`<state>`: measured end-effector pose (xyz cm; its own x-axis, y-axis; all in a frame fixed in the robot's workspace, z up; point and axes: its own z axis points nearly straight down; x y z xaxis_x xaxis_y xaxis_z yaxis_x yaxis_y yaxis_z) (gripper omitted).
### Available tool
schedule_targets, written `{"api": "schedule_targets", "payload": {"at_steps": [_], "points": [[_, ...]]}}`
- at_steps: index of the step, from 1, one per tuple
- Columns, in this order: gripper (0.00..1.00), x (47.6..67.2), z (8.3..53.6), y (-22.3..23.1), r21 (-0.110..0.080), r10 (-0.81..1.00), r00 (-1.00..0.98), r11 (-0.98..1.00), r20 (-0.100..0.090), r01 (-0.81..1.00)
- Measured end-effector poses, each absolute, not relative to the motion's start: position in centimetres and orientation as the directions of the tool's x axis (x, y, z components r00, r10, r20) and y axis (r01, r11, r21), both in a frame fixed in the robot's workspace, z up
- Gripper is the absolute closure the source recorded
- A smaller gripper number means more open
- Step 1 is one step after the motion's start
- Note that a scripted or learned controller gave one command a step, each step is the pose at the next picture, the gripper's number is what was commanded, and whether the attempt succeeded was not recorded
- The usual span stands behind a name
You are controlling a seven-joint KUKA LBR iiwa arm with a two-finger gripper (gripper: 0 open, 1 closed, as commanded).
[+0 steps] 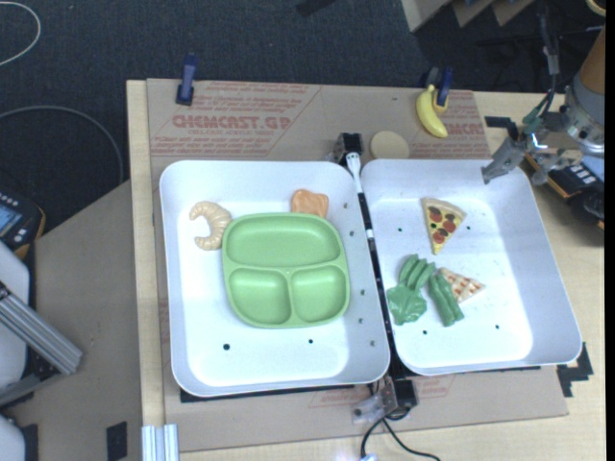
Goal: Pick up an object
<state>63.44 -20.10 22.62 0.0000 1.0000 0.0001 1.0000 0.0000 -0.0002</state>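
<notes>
Below and left of gripper: right bin [538, 286], holding all the near candidates.
Gripper [502, 168]: at the bin's upper right corner, over the rim; nothing between the fingers; whether spread or closed, cannot tell at this size.
Arm [577, 123]: entering from the right edge, wrist just behind the gripper.
Pizza [441, 223]: nearest piece, just below and left of the gripper; flat wedge lying on the bin floor, apart from the rest.
Pizza, handling: likely light, stiff plastic toy; thin, so fingers must straddle the two long edges close to the floor; crust end looks thicker, better bite there.
Beans [430, 291]: further down from the gripper, mid-bin; green cluster, touching a second slice [463, 284] on its right.
Beans, handling: probably light, slightly rubbery; raised ribs give grip; pinch across the narrow stalk, not the broad leafy end.
Risk: crowding with the second slice could foul one finger; slick bin floor may let a flat piece skate away.
Far left of gripper: left bin [183, 257] with tray [285, 268], croissant [209, 224], orange piece [309, 202].
Behind gripper, off the bins: banana [431, 113] on the board.
Best pick, as judged: lone pizza, closest and unobstructed.
</notes>
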Motion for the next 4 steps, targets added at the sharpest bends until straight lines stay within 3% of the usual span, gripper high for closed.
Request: {"api": "schedule_targets", "payload": {"at_steps": [1,2,3,4], "points": [[0.0,61.0,10.0,-15.2,-0.003,1.0,-0.002,0.002,0.002,1.0],[0.0,55.6,8.4,-9.9,-0.006,1.0,-0.002,0.002,0.003,1.0],[0.0,51.1,8.5,-10.2,-0.004,1.0,0.001,-0.001,0.002,1.0],[0.0,48.8,8.5,-9.3,-0.003,1.0,0.001,-0.001,0.002,1.0]]}}
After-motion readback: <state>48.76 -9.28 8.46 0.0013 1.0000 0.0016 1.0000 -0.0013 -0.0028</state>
